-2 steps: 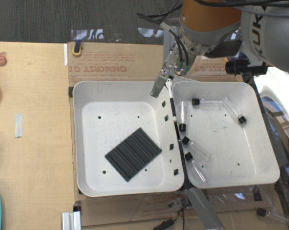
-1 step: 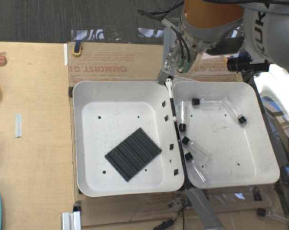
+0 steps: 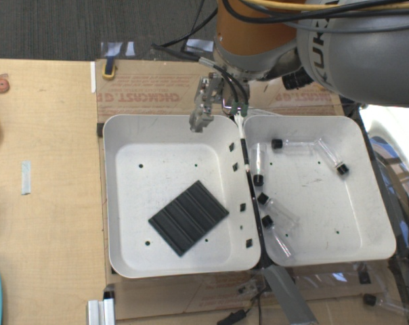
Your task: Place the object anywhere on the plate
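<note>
Nearest to us, at the lower edge of the camera view, we see brown cardboard [image 3: 191, 296] under the two white bins, with a grey bracket [image 3: 289, 296] jutting out below the seam between them. Above that, the left bin [image 3: 116, 202] carries a dark ribbed rectangular plate [image 3: 189, 217], lying flat and turned at a slant in the lower middle of the bin floor, apart from every wall.

We see the right bin [image 3: 374, 202] holding clear plastic tubes with black caps: one [image 3: 330, 156] near the upper right of its floor, one [image 3: 257, 162] lying along the left wall, and others [image 3: 272, 229] lower down by the same wall, close to the seam. They are faint against the white, so we cannot count them with confidence.

We find the gripper [image 3: 202, 122] hanging above the back rim of the left bin, near its upper right corner, well apart from the plate. Its metal fingers point down, but they blur together and we cannot tell how far apart they stand, nor whether anything sits between them. Behind it rise the orange band [image 3: 259, 19] and the grey arm [image 3: 367, 39], with black and yellow cables [image 3: 272, 2] draped across.

Left of the bins lies a pale wooden bench top [image 3: 42, 181].
</note>
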You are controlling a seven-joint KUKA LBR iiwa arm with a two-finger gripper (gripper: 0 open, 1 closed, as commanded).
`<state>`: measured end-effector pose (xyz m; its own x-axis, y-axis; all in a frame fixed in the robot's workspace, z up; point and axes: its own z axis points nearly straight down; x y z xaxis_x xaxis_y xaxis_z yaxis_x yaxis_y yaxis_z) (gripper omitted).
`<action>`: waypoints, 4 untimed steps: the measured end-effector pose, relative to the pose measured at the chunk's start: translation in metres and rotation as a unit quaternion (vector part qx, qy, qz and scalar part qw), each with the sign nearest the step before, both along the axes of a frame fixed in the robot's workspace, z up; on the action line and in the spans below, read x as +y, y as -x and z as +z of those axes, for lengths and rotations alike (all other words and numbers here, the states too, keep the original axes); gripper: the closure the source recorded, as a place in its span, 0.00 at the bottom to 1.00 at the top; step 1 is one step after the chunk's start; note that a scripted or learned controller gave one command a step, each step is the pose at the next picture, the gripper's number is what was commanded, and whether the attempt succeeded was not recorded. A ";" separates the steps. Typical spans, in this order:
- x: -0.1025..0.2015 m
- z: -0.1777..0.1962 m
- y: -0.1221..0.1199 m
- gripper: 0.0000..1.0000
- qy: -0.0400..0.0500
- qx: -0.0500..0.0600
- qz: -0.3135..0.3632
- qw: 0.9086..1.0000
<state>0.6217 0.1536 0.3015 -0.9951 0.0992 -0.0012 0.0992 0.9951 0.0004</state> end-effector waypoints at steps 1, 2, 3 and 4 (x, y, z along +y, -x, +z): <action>-0.046 0.053 0.050 1.00 0.000 -0.001 0.253 0.967; -0.037 0.032 0.034 1.00 0.000 -0.001 0.505 0.863; -0.073 0.038 0.033 1.00 0.000 -0.001 0.643 0.766; -0.109 0.028 0.100 1.00 -0.001 -0.001 0.738 0.674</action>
